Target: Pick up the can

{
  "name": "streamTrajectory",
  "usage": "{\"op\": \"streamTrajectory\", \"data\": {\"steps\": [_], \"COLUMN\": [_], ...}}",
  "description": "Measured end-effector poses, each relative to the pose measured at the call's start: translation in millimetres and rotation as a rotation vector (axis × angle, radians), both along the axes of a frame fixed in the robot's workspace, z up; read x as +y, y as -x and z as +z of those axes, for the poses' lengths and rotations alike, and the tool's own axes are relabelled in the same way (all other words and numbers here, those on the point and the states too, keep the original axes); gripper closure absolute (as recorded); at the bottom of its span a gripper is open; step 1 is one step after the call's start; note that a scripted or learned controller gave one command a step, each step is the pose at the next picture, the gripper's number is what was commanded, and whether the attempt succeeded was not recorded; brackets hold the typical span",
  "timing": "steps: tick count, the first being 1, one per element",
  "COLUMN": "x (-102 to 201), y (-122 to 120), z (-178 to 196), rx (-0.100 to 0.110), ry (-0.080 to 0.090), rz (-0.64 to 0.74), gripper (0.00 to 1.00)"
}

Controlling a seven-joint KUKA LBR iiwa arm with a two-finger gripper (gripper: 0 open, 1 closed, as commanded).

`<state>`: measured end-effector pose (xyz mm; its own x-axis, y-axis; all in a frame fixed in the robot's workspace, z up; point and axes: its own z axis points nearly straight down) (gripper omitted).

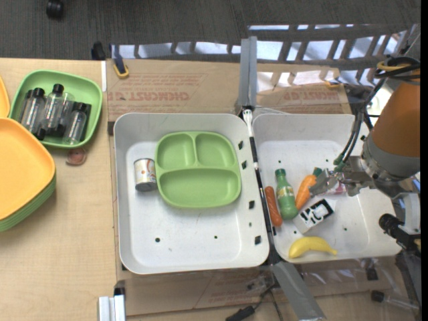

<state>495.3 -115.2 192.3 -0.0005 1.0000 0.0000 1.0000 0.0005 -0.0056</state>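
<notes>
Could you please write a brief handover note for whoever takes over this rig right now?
Gripper: over the right bin, near the carrot; finger state unclear.
Can: lying on its side in the left bin, against the left edge of the green plate.
Done: nothing yet; the can is ungrasped.
Left: cross to the left bin, grasp the can and lift it.

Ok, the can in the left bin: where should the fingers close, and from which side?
The can lies on its side beside the green divided plate. Probably come straight down and close across its round body at mid-length; the plate crowds its right side, so a sideways approach looks poor.
</notes>
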Motion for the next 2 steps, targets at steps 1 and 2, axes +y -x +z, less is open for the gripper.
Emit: {"op": "streamTrajectory", "data": {"steps": [1,2], "x": [-57.9,-84.8], "y": [-55.6,-58.2], "z": [-31.4,-95.1], "rx": [-0.004,-0.013], "ry": [0.000,0.001], "rz": [0.010,0.043], "gripper": [0.00,0.00]}}
